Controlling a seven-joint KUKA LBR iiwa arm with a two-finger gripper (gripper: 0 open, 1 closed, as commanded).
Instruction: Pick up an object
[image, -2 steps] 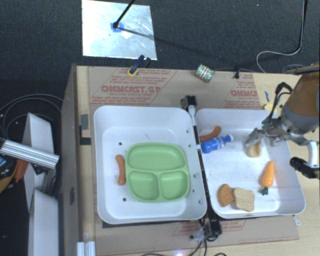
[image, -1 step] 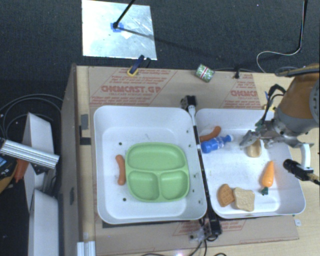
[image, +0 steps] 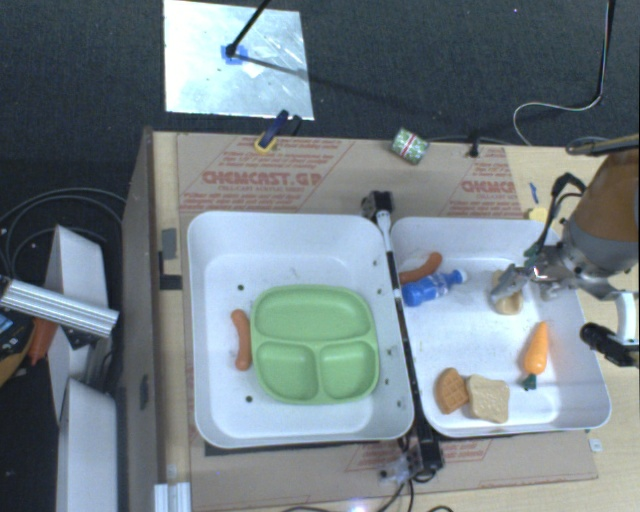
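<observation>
The right bin (image: 575, 405) holds a brown sausage (image: 421, 267), a blue bottle (image: 431, 288) lying on its side, an orange carrot (image: 537, 349), a round brown cookie (image: 451, 390) and a slice of bread (image: 489, 398). A small tan piece (image: 509, 303) lies toward the bin's back right. My gripper (image: 512, 283) reaches in from the right and sits low, right over that tan piece, partly hiding it. Whether it touches or holds the piece is unclear.
The left bin (image: 215, 400) bears a green divided plate (image: 316, 343) and a second sausage (image: 241, 340) to the plate's left. A divider rail (image: 396, 310) runs between the bins. A small can (image: 409, 146) and a clip (image: 270, 133) lie on the cardboard behind.
</observation>
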